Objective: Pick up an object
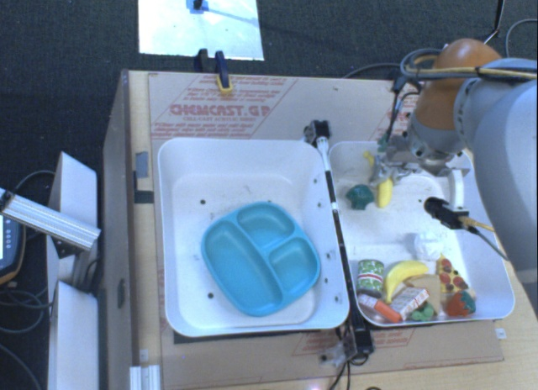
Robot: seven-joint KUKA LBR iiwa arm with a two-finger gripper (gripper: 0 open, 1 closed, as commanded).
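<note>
- The surface [244,107] is a tan board printed with red lettering, standing over dark carpet, and it carries two shallow white bins side by side.
- The left bin [181,178] holds a light-blue divided plate [261,256], lying toward its 5 o'clock corner.
- The right bin [496,292] holds a heap of toy food at 6 o'clock: a small can [370,277], a banana [405,273], a carrot [380,308] and a pizza slice [452,277].
- A white crumpled object [426,245] lies just above that heap.
- The pincer [388,170] hangs at the right bin's 11 o'clock; whether it is apart or together I cannot tell.
- A small yellow object [384,192] sits right under it, with a teal object [361,197] just beside at 9 o'clock.
</note>
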